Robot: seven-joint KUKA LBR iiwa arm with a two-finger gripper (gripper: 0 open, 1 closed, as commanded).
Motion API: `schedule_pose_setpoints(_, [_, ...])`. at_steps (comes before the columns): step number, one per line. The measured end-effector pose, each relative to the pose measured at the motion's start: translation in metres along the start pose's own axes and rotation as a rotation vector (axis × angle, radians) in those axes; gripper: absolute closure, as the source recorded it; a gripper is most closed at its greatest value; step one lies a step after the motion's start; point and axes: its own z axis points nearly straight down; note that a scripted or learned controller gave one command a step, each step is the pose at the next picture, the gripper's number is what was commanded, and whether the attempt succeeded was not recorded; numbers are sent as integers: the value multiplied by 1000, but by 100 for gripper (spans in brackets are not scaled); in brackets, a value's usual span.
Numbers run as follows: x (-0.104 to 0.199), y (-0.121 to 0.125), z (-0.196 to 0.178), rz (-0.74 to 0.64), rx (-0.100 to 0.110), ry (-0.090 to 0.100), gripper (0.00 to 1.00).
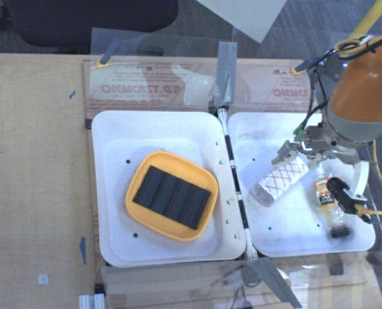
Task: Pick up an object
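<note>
Though the hand [300, 152] hovers at the patterned tube's [279, 180] upper end, I cannot tell its spread; the tube looks light, thin-walled — crushable. Best pinched gently across its middle.

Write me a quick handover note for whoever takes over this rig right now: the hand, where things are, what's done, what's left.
Hand: low in the right bin, at the upper end of the paper cup. Whether it is open or shut can't be told from this view.
Paper cup: lying on its side in the right bin, white with a red pattern.
Small bottle: lying near the right bin's right edge.
Yellow tray with a dark insert: flat in the left bin.
Done: arm is at the cup.
Left: nothing is visibly lifted; a pick remains to be confirmed.
</note>
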Motion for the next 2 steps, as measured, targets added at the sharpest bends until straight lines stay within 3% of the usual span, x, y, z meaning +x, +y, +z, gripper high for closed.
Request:
schedule_pose_setpoints(1, [-20,28,69,-35,-28,-7,0])
schedule_pose_setpoints(2, [-46,34,75,-63,-53,-19,0])
